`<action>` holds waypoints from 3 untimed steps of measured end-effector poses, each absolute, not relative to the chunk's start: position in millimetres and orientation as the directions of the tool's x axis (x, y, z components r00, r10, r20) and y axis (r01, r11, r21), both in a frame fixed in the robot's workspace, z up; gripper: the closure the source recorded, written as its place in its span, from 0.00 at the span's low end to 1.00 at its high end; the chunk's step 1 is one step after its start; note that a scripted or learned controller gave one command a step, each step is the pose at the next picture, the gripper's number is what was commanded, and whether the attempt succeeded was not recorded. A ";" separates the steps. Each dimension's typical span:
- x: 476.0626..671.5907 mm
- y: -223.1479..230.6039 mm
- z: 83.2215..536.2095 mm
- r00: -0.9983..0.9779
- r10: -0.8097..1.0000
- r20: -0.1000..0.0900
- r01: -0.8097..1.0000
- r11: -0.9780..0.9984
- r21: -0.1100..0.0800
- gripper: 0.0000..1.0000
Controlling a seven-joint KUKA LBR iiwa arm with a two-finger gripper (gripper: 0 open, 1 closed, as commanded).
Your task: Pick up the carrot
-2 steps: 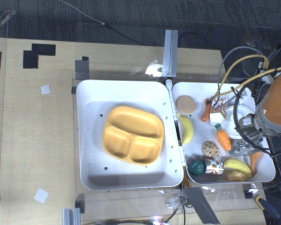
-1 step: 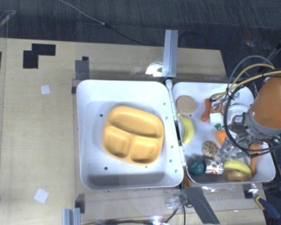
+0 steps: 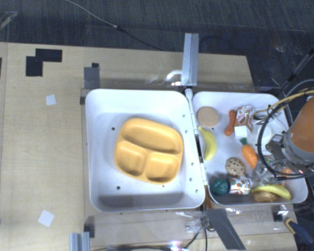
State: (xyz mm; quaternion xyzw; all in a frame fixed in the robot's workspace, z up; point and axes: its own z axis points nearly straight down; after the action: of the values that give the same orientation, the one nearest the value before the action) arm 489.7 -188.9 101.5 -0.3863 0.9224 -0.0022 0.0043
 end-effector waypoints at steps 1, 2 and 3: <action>536.9 -183.4 89.8 -0.904 -0.428 -0.009 -0.428 0.904 -0.005 1.00; 539.9 -167.3 190.5 -0.845 -0.535 -0.013 -0.535 0.845 -0.012 1.00; 558.9 -70.6 229.4 -0.807 -0.591 -0.012 -0.590 0.807 -0.006 1.00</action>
State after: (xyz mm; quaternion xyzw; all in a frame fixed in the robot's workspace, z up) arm 558.9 -70.6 229.4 -0.3106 0.9505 -0.0009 0.0066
